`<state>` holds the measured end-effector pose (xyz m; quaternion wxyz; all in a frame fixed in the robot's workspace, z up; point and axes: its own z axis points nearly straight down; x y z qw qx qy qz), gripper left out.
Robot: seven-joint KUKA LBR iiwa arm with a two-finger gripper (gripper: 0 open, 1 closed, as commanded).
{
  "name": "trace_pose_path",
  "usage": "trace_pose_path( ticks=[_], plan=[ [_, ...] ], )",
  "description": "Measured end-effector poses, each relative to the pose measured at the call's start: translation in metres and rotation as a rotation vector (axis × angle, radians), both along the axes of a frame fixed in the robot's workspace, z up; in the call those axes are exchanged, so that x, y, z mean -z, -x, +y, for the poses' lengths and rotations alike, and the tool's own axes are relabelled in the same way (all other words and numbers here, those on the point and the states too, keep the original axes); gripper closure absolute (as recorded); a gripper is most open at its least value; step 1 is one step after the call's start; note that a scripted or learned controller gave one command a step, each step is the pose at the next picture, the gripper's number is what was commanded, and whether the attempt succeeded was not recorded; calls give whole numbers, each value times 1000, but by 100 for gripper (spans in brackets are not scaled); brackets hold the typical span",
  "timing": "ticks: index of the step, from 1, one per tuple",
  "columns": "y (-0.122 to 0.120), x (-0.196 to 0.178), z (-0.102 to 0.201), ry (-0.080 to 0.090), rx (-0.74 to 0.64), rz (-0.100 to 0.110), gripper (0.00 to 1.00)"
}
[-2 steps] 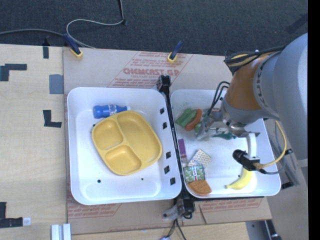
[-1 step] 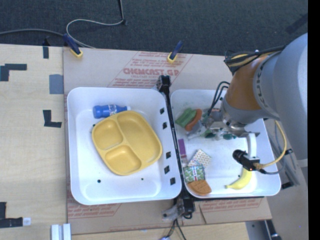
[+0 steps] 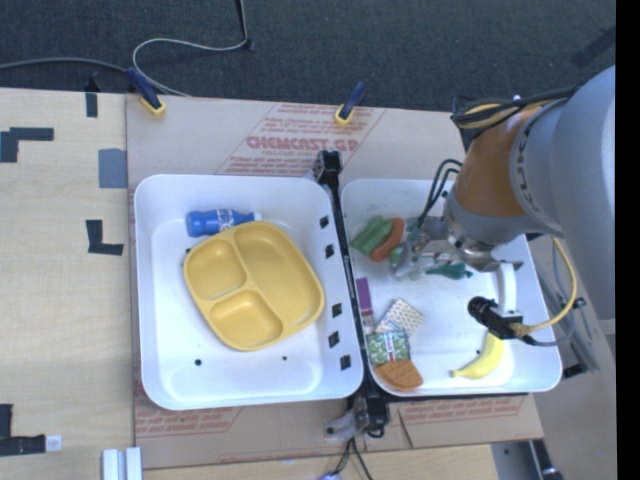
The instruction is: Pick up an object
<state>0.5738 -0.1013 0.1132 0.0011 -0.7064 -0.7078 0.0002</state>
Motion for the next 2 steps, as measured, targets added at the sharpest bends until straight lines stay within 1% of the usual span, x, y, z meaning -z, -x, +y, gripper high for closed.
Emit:
trace_pose_path(
  ticks=[1,2],
  plan=[
    [0,0,0,0,0,0,0],
    [3,28,4,3,2,-2,0]
  ],
)
